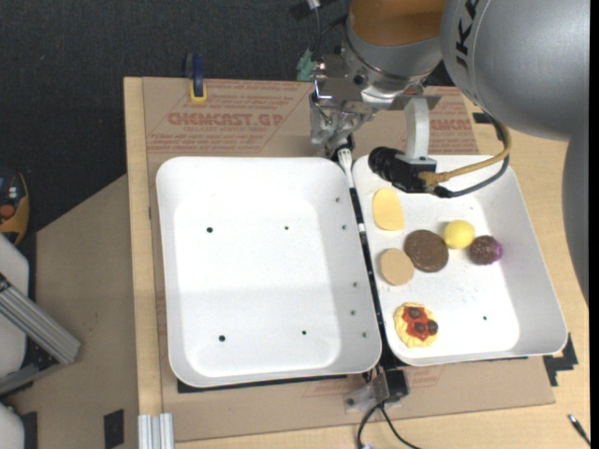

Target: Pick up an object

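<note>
Gripper (339,143) sits over the top edge btwn the left bin (187,181) & right bin (524,279), open/shut can't tell, w/ yellow ball (459,234), purple ball (485,249), brown disc (426,250), tan disc (395,267), yellow piece (388,209) & small pizza (416,325) lying in right bin.

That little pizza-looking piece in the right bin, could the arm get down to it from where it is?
Probably yes. The toy pizza lies alone near the right bin's front edge, with nothing over it.
</note>
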Available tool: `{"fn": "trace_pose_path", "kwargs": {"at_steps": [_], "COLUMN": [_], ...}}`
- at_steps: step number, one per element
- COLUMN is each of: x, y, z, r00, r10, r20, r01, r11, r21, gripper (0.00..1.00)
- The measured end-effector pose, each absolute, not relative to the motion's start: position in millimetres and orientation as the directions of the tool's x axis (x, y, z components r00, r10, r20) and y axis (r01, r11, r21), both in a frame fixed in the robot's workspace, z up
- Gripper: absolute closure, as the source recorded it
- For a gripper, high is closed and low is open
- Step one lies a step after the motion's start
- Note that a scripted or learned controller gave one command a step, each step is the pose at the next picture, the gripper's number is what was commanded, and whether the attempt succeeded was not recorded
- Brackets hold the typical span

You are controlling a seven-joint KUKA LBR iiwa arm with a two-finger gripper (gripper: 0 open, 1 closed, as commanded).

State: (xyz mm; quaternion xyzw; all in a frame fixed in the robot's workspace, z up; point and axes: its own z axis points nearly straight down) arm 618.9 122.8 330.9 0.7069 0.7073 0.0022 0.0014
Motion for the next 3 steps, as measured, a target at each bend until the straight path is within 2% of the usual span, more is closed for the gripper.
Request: {"fn": "trace_pose_path", "kwargs": {"at_steps": [1,2,3], "x": [571.3,573.7,599.2], "y": [118,178,201], "z": [307,509,384], "r00": [0.002,-0.006,-0.002], "r10": [1.000,1.000,1.000], "r20": [-0.001,0.007,-0.004], "r01": [1.000,1.000,1.000], "r11": [-0.002,0.006,0.002], "r21": [-0.007,0.021,-0.013], "gripper": [1.00,1.00,1.00]}}
